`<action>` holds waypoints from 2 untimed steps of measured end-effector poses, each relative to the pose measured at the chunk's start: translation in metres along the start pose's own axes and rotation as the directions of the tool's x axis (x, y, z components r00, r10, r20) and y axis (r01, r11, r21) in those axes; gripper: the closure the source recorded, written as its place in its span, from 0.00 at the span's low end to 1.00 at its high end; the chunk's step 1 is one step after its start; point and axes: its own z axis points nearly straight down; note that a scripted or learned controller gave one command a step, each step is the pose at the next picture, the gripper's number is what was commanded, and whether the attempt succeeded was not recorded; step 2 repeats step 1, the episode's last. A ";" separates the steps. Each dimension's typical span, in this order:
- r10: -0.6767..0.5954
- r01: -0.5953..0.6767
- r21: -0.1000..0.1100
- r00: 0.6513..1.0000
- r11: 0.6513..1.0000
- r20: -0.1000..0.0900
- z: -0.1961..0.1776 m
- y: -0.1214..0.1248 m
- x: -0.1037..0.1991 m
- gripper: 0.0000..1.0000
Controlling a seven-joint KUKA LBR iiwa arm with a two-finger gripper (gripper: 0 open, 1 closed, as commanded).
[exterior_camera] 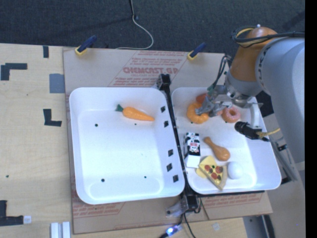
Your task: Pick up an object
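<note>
While the gripper [212,104], grip state unclear, sits over the orange toy [196,115] at the right bin's [257,182] 11 o'clock, best lift straight up, avoiding the donut [231,115].

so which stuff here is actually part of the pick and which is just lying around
In play:
- gripper, low in the right bin
- orange pumpkin, right beneath it

Lying about:
- carrot in the left bin
- donut
- drumstick
- pizza slice
- white egg
</note>
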 end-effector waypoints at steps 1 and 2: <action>-0.006 0.006 -0.003 1.000 1.000 0.012 -0.076 -0.008 0.086 1.00; -0.006 0.006 -0.003 1.000 1.000 0.012 -0.076 -0.008 0.086 1.00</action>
